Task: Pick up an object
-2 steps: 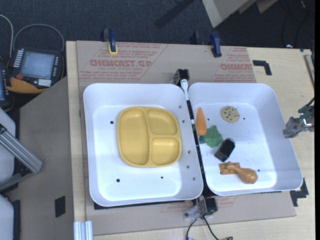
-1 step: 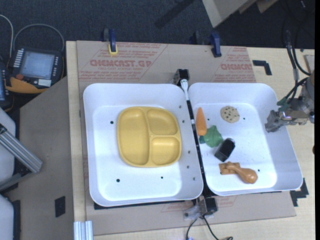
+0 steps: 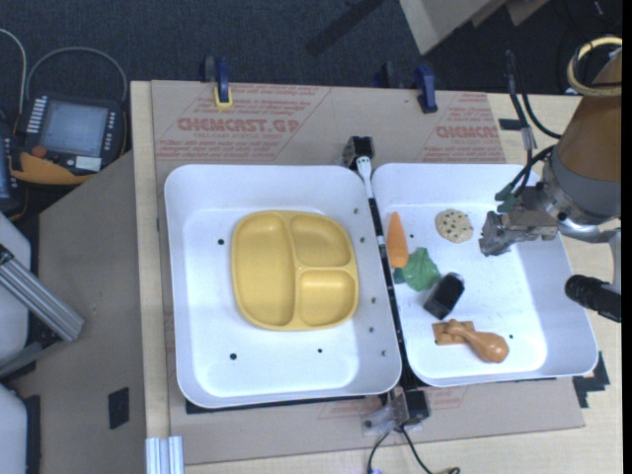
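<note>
The right bin [image 3: 558, 355] holds a round cookie [image 3: 453, 225], an orange carrot [image 3: 396, 239], a green leafy piece [image 3: 421, 270], a small black block [image 3: 444, 294] and a brown drumstick-shaped toy [image 3: 471, 339]. My gripper [image 3: 497, 239] hangs over the right bin's upper right part, just right of the cookie and apart from it. Nothing shows between its fingers. The grey arm with the orange band [image 3: 597, 146] reaches in from the right.
The left bin [image 3: 188, 265] holds a yellow divided plate [image 3: 293, 269]. A black clip [image 3: 359, 152] sits where the two bins meet at the back. Blue clamps [image 3: 222, 79] grip the bench's far edge. A pendant [image 3: 69, 136] lies off the bench at left.
</note>
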`<state>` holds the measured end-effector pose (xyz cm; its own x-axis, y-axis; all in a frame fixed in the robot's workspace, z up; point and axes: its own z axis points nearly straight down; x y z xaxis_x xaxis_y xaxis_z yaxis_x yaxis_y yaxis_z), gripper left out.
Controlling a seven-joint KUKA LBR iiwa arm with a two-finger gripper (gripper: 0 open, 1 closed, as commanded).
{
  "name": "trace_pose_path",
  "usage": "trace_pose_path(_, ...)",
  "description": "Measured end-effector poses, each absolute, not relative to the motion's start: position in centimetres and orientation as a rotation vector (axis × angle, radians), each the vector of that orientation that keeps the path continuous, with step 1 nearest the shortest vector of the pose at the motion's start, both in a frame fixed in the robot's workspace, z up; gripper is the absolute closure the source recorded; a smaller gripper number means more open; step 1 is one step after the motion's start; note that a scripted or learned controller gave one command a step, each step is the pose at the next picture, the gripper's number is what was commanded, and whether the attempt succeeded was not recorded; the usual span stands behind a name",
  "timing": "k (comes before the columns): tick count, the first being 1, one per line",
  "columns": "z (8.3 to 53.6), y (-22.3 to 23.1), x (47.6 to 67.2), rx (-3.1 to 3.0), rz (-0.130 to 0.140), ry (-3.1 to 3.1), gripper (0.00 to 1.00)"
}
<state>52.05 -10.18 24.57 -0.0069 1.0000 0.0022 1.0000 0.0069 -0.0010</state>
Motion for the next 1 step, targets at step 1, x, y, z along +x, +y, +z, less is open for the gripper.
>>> trace_pose_path(1, 23.28, -5.76, 53.61, -2.213, 0.001, -2.225, 1.00)
